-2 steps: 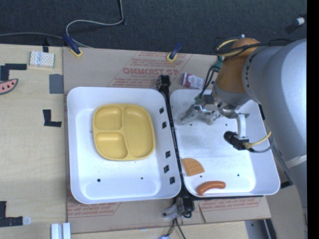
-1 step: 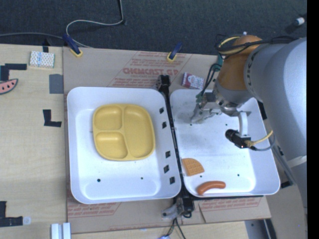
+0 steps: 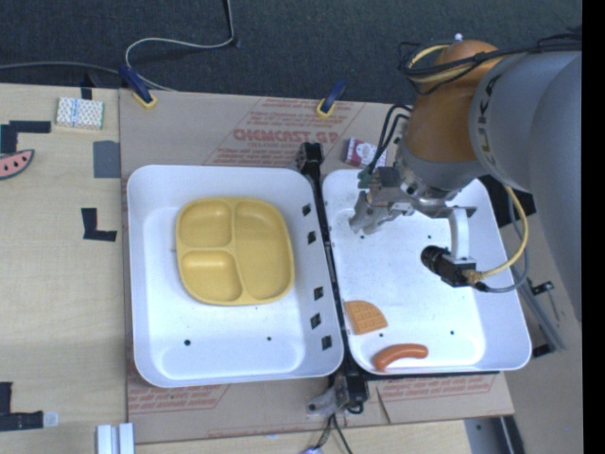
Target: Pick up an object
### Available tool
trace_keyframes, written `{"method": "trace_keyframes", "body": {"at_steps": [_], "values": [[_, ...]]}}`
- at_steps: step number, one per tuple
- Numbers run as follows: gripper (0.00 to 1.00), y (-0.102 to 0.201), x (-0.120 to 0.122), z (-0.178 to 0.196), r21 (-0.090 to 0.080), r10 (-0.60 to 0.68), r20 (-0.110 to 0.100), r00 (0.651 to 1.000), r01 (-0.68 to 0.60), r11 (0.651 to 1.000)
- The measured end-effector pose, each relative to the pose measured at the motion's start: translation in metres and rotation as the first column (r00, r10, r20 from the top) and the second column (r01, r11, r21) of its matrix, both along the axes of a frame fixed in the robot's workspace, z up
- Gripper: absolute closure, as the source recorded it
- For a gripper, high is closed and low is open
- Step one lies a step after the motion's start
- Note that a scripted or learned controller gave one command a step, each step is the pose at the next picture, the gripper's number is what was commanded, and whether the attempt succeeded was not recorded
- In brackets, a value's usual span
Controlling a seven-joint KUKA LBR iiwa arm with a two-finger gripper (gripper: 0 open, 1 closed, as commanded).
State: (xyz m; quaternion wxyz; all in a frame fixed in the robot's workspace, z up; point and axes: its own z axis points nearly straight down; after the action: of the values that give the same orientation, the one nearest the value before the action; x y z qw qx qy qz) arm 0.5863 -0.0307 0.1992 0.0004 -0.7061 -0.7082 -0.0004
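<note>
In the right bin (image 3: 492, 334) lie an orange waffle-like piece (image 3: 365, 317) near the front left and an orange-red sausage (image 3: 400, 355) at the front. My gripper (image 3: 369, 218) hangs over the back left of this bin, well behind both pieces, with nothing seen between its fingers. The left bin (image 3: 156, 348) holds a yellow sectioned plate (image 3: 233, 250) lying flat in its middle.
A black divider with clips (image 3: 319, 253) runs between the two bins. A black cable fitting (image 3: 446, 263) from the arm hangs over the right bin's middle. A small packet (image 3: 356, 150) lies behind the right bin. Cardboard and clamps (image 3: 331, 100) line the back edge.
</note>
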Motion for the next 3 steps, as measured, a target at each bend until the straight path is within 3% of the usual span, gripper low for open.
{"method": "trace_keyframes", "body": {"at_steps": [1,2,3], "values": [[0.00,0.000,0.000,-0.001,0.000,-0.001,-0.002,1.000,0.001,1.000],[0.00,0.021,-0.103,-0.016,-0.001,-0.003,-0.003,1.000,0.003,1.000],[1.00,0.022,-0.103,-0.006,0.001,-0.001,-0.004,1.000,0.001,1.000]]}}
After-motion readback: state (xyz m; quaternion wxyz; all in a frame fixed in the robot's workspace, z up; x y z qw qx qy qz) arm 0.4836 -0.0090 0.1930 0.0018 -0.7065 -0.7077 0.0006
